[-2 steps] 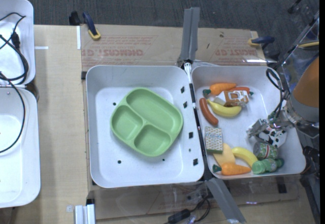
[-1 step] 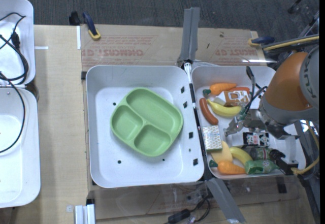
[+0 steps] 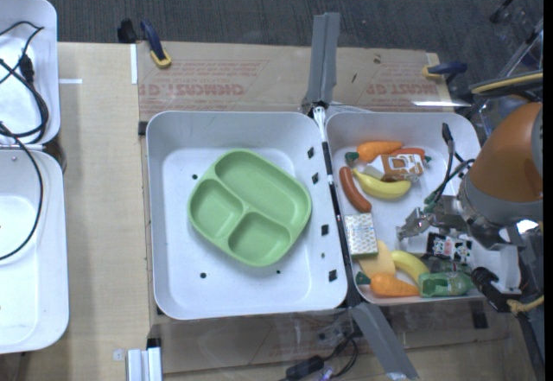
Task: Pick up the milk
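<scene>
Camera view: the gripper (image 3: pixel 421 222) hangs low in the right bin (image 3: pixel 462 130), its finger state impossible to tell, while the milk (image 3: pixel 448 245) carton lies just beside it.

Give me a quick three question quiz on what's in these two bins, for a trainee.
1. True or false: the green plate lies in the left bin.
2. Which lies beside the hot dog? A) a banana B) a spoon C) a cup
3. Fill in: the gripper is over the ____ bin.

Key: 1 true. 2 A, the banana. 3 right, the right bin.
</scene>
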